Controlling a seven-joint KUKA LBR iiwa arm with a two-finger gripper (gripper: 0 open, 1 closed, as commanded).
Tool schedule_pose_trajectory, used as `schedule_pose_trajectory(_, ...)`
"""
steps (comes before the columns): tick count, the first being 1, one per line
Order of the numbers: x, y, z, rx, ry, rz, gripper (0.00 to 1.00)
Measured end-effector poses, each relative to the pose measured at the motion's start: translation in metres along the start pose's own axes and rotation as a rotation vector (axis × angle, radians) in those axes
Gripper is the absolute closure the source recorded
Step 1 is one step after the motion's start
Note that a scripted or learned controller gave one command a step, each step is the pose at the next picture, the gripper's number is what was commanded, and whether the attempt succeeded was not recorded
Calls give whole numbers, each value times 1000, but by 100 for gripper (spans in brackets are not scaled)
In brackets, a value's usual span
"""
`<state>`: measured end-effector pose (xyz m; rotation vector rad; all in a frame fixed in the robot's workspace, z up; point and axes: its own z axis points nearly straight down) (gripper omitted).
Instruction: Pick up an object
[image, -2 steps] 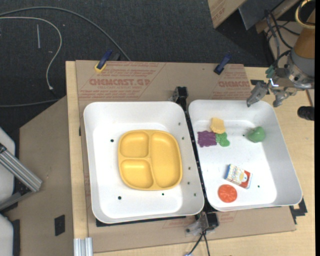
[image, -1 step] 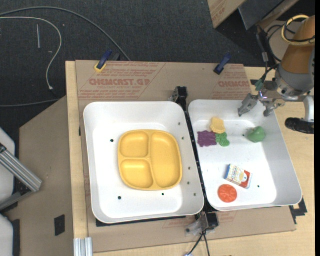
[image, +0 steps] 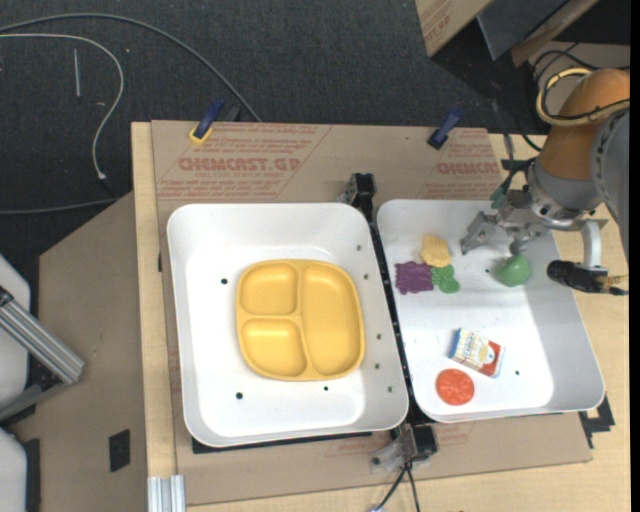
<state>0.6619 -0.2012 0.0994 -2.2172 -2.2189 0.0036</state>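
Objects for picking were seen scattered in the right bin (image: 560, 330), one of two shallow white bins set side by side on the table (image: 150, 300). A green pear-shaped toy (image: 515, 270) was found near the bin's far right part, just below the pincer (image: 503, 232). A small yellow piece (image: 435, 249), a purple piece (image: 412, 277) and a small green piece (image: 446, 282) were clustered toward the bin's left edge, touching or nearly touching one another. A small white carton with red and blue print (image: 474, 352) was seen lying tilted nearer the bin's front edge, and a red-orange round piece (image: 455, 386) was placed just in front of it, close to the front rim.

The left bin (image: 200, 300) was occupied by a yellow three-compartment tray (image: 300, 320), set near its middle.

The grey arm with its orange band (image: 585, 120) was seen reaching in over the table's far right corner. The pincer was held over the far part of the right bin, its fingers spread apart, with nothing seen between them. The green pear-shaped toy was seen close beside one fingertip; whether the two touched could not be told.

Two blue clips (image: 207, 122) were seen on the far edge of the cardboard sheet (image: 300, 160) laid under the bins.
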Motion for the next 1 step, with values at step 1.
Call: schedule_pose_trajectory(1,0,2,-16,-7,-2,-1,100)
